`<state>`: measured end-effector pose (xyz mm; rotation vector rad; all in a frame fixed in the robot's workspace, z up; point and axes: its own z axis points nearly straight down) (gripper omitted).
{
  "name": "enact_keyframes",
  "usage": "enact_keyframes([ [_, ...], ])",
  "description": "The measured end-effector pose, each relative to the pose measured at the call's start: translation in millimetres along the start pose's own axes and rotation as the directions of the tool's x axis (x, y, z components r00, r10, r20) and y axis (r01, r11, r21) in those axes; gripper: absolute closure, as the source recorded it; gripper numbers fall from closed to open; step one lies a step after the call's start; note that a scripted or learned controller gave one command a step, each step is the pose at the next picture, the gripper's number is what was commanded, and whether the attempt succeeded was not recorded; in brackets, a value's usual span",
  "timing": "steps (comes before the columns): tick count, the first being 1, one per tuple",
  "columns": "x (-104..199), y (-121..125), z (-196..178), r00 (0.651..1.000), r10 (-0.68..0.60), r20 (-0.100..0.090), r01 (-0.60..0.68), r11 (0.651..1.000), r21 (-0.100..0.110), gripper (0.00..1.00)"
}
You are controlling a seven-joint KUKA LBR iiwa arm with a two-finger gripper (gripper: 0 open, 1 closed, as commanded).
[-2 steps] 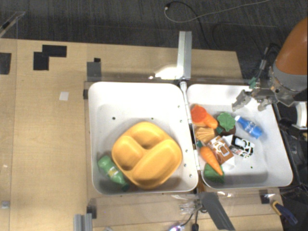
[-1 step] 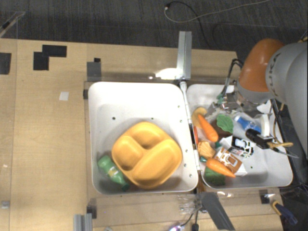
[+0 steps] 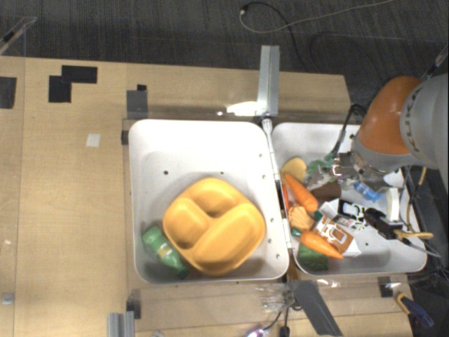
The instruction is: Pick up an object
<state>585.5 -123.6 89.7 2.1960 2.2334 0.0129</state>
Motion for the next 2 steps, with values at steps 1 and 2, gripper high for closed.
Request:
enact_keyframes([
  [1, 1, 2, -11, 1.000, -0.001, -0.001, 0.001, 1.000, -0.006, 1.00],
  [2, 85, 0, -106, 0.997, -0.083, -0.002, 0.083, 0.997, 0.006, 1.00],
])
